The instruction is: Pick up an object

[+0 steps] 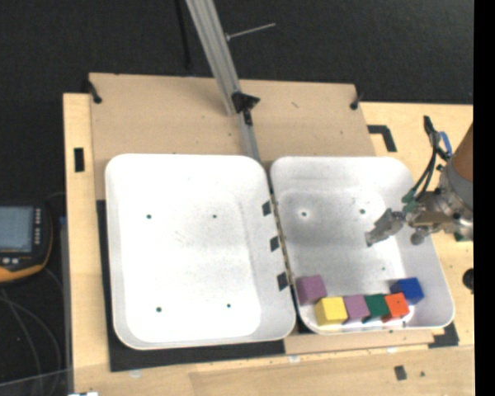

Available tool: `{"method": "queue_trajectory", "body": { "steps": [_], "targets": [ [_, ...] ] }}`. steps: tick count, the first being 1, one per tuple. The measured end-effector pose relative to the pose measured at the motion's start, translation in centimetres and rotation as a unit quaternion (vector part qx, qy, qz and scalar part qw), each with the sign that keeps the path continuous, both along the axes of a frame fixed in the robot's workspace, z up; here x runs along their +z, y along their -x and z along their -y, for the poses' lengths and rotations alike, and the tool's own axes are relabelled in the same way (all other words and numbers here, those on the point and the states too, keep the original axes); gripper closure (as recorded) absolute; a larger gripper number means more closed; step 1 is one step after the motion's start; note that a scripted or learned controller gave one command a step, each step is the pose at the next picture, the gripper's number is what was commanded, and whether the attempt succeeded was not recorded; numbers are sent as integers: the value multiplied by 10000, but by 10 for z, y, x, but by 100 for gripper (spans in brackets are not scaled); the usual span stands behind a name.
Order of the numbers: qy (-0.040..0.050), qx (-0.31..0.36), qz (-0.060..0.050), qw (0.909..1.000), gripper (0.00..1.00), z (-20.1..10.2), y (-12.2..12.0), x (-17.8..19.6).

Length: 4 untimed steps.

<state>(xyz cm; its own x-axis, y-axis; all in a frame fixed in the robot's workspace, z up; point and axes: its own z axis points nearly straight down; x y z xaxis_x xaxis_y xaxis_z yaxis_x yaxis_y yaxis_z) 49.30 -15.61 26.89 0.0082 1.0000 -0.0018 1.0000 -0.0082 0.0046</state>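
Camera view, nearest edge first: small coloured blocks crowd the front wall of the right-hand shallow white plastic bin [412, 188]: purple cube [312, 287], yellow cube [331, 309], blue cube [408, 288]. Farther back, the grey two-finger gripper [385, 226] hangs over that bin's bare middle, gripping nothing; whether it is apart or together I cannot tell. Judged an approach step: next, travel toward the blocks and descend.

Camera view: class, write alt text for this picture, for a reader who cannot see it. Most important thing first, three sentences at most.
A robot arm's gripper reaches in from the right over the right-hand white bin. Small blocks crowd the bin's near edge: two purple, one yellow, green, orange and blue. The left-hand white bin lies alongside it.
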Motion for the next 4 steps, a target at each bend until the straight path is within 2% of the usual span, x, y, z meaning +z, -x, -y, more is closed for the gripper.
{"method": "queue_trajectory", "body": {
  "steps": [1,2,3,4],
  "targets": [
    [2,-10,3,10000,0,0,0,0],
    [2,65,10,10000,0,-2,-39,31],
    [6,88,0,10000,100,-1,-38,40],
    [-20,93,-9,10000,100,-109,-32,54]
  ]
}}
